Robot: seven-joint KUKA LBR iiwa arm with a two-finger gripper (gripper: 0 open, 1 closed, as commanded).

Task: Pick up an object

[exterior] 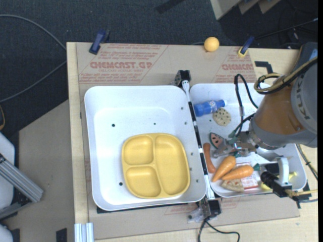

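Note:
The right bin (222, 91) holds several small items: a blue bottle (207, 108), a speckled cookie (221, 116), a red sausage (207, 158), two orange carrots (229, 169) and a flat snack piece (238, 185) near the front wall. My gripper (233, 147) hangs low over the middle of this bin, just above the carrots and right of a dark brown item (217, 140). The fingers are small and dark against the clutter. I see nothing clearly between them.
The left bin (101, 110) holds a yellow divided plate (155, 165). An orange ball (211, 44) lies on the bench behind the bins. Blue clamps (98, 40) sit at the back edge. The arm's body covers the right bin's right side.

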